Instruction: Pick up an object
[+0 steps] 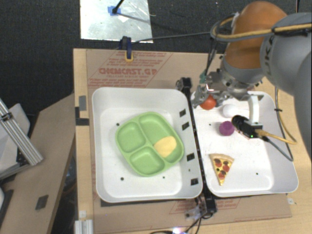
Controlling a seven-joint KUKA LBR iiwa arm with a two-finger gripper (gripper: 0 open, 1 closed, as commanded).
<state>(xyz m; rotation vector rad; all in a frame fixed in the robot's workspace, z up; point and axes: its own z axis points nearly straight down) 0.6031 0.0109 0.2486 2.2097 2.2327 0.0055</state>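
Note:
My gripper (pixel 204 95) hangs low over the far left corner of the right bin (pixel 273 179), under the orange band of the arm. A small red round thing (pixel 209 103) lies right below and beside it, partly covered by the gripper. Close by to the right are a white ball (pixel 227 110) and a purple round piece (pixel 225 127). A toy pizza slice (pixel 221 167) lies near the bin's front edge.
The left bin (pixel 112 111) bears a green divided plate (pixel 136 140) with a yellow piece (pixel 165 146) in its right compartment. A black-clipped divider (pixel 191 130) runs between the two bins. The arm fills the space above the right bin's far side.

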